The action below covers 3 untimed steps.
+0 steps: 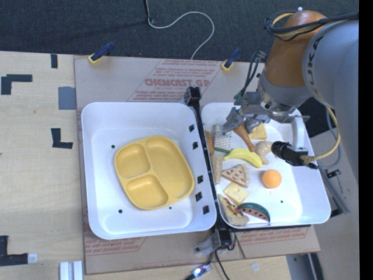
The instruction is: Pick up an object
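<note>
Jaws state unclear, over rt bin w/ curved banana, round orange.

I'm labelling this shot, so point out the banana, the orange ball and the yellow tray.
banana [245, 156]: camera view, middle of its curve.
orange ball [271, 179]: camera view, its centre.
yellow tray [153, 171]: camera view, central divider.

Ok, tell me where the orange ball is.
The orange ball lies in the right bin, just right of the banana and below the pincer.
</note>
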Each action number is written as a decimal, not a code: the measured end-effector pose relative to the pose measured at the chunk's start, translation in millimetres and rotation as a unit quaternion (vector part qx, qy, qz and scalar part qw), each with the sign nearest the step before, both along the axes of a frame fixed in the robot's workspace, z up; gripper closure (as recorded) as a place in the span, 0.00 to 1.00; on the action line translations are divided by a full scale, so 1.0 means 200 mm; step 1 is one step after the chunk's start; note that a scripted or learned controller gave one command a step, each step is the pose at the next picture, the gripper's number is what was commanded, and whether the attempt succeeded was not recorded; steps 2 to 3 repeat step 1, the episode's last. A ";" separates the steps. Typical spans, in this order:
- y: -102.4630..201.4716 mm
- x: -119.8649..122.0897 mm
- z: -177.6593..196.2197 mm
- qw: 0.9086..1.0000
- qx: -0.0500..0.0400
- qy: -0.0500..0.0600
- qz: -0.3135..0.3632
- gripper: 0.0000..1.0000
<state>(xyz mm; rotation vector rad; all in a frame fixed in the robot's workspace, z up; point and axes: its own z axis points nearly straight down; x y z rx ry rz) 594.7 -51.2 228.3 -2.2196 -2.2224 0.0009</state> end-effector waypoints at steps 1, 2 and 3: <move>0.06 0.01 -0.05 1.000 0.000 0.001 0.000 1.00; 0.06 0.01 -0.05 1.000 0.000 0.001 0.000 1.00; 0.06 0.01 -0.05 1.000 0.000 0.001 0.000 1.00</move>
